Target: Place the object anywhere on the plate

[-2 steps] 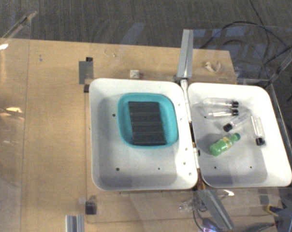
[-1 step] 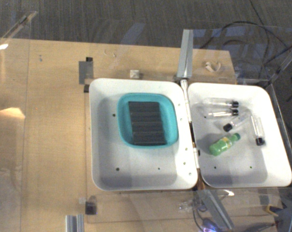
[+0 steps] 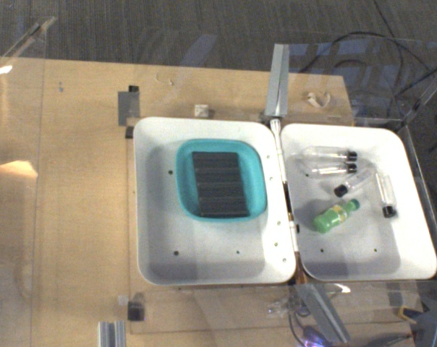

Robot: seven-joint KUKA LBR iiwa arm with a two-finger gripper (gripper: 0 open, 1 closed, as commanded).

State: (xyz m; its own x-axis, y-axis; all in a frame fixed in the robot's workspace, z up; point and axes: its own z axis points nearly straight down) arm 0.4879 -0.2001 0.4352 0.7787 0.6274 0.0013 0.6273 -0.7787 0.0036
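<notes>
How the jaws stand, wide or narrow, cannot be told from this view.

The task's loose things all lie in the right bin (image 3: 415, 230), the shallow white tray on the right half of the wooden surface (image 3: 59, 194). Lowest among them is a small green bottle (image 3: 335, 216), lying on its side at a slant, its cap end pointing up and to the right. Just above it a clear vial with a dark cap (image 3: 351, 183) lies at a similar slant, cap end down and to the left. Near the bin's upper wall two more clear tubes with black caps (image 3: 327, 160) lie side by side, touching or nearly so, their caps to the right. Towards the right wall a fourth clear tube (image 3: 385, 195) lies almost straight up and down in the picture, its black cap at the lower end, apart from the others.

The plate (image 3: 184, 183) sits in the left bin (image 3: 157, 251), in that bin's upper middle, well apart from the bottle and the tubes, with the two bins' adjoining walls between them. It is teal, a rounded rectangle, with a dark ribbed panel (image 3: 220, 185) covering its middle.

A grey metal post (image 3: 278, 82) runs up from the gap between the two bins. Dark cables (image 3: 392, 53) loop past the surface's upper right corner. Small dark blocks (image 3: 132, 101) stand on the surface beside the left bin's upper left corner, and another below its lower left corner.
</notes>
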